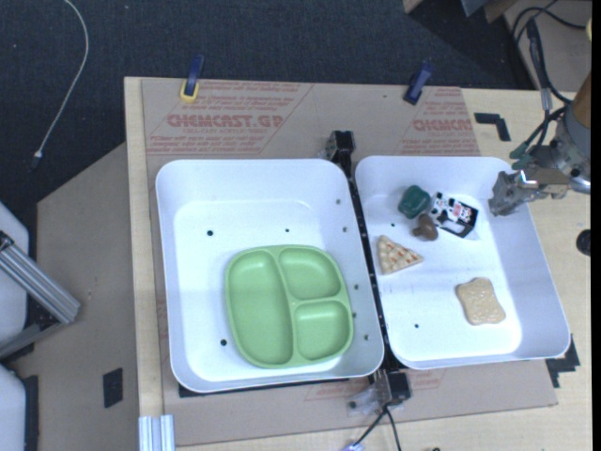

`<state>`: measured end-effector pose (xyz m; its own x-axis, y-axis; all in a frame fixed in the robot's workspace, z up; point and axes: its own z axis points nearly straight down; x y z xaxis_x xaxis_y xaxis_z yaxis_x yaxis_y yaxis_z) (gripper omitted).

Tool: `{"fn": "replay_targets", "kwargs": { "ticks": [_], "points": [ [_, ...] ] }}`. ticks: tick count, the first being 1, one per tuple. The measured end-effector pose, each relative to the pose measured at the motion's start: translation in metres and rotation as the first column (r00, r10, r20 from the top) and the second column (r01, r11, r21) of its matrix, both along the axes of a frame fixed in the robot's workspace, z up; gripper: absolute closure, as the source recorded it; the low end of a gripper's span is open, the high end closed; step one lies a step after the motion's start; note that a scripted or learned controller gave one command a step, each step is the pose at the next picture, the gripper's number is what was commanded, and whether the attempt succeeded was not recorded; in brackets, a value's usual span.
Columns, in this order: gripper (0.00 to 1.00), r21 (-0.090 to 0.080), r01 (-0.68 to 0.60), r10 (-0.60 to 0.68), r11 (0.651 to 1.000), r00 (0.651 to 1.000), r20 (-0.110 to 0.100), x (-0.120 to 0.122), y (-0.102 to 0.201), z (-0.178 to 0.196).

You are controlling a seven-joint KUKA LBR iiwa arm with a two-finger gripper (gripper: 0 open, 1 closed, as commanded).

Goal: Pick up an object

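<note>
The right bin (526, 242) holds several small objects: a dark green lump (414, 201), a brown piece (427, 227) just below it, a black-and-white toy (457, 214), a tan waffle-like triangle (397, 254) and a beige cookie-shaped piece (480, 301). My gripper (507, 195) hangs at the right bin's upper right edge, apart from all of them and to the right of the black-and-white toy. Nothing shows between its fingers.
The left bin (188, 214) carries a light green divided plate (288, 304). A black clamp (340, 145) sits between the bins at the back, blue clips (418, 83) on the board's far edge. Cables hang at the right edge.
</note>
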<state>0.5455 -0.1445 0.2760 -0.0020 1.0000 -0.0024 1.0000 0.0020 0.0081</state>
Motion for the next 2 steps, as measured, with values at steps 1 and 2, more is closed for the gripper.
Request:
{"fn": "replay_targets", "kwargs": {
  "ticks": [1, 2],
  "points": [
    [1.0, 0.005, -0.003, 0.003, 1.0, 1.0, -0.011, 0.009, 0.05, -0.02],
    [1.0, 0.004, 0.0, 0.0, 1.0, 1.0, -0.01, 0.011, 0.102, -0.038]
  ]
}}
